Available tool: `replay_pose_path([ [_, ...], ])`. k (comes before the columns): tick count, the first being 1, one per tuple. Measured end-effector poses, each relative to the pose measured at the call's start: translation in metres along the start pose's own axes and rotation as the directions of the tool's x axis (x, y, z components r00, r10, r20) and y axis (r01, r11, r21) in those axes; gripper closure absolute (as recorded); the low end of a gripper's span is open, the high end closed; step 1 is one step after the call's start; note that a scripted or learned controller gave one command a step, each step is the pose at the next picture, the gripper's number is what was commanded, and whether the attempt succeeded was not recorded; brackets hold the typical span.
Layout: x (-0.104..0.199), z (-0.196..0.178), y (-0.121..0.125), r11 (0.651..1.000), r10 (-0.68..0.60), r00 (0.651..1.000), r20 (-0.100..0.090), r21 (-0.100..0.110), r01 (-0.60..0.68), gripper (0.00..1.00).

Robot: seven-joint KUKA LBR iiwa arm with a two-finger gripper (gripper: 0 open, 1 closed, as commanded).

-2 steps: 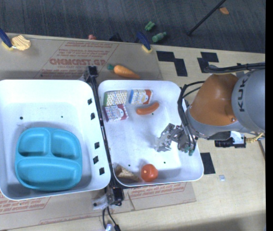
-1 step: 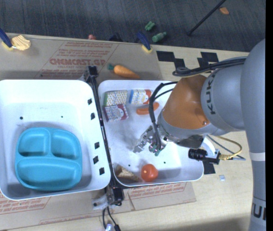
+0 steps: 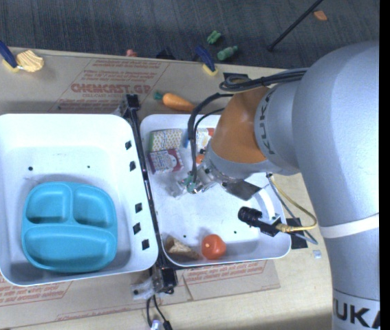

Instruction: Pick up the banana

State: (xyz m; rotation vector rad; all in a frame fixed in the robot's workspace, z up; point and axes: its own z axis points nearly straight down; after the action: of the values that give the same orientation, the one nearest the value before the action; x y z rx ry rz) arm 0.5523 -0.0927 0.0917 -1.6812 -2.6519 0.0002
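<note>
Seemingly mid-attempt, the grey two-finger gripper sits low in the right shallow white bin, its grasp impossible to tell; I cannot tell where the banana lies, so the pick looks unfinished.

The arm comes in from the right side of the camera view as a thick grey tube that bends over toward the middle. A white seam runs across its lower grey part. Above the wrist sits the orange band, tilted down and to the left. Black cables loop from the top of the band and curve down along its left side. Below the band the wrist narrows to the gripper, which points down and leftward. The gripper's tip is small and partly hidden under the wrist. A small black fitting sticks out below the wrist.
</note>
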Motion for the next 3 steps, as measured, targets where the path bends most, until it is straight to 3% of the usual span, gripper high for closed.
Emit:
replay_pose_path([
  [2,0.000,-0.020,0.001,1.000,-0.008,1.000,-0.002,0.002,0.008,1.00],
  [3,0.088,-0.100,0.015,0.999,0.053,0.999,0.000,0.000,-0.053,1.00],
])
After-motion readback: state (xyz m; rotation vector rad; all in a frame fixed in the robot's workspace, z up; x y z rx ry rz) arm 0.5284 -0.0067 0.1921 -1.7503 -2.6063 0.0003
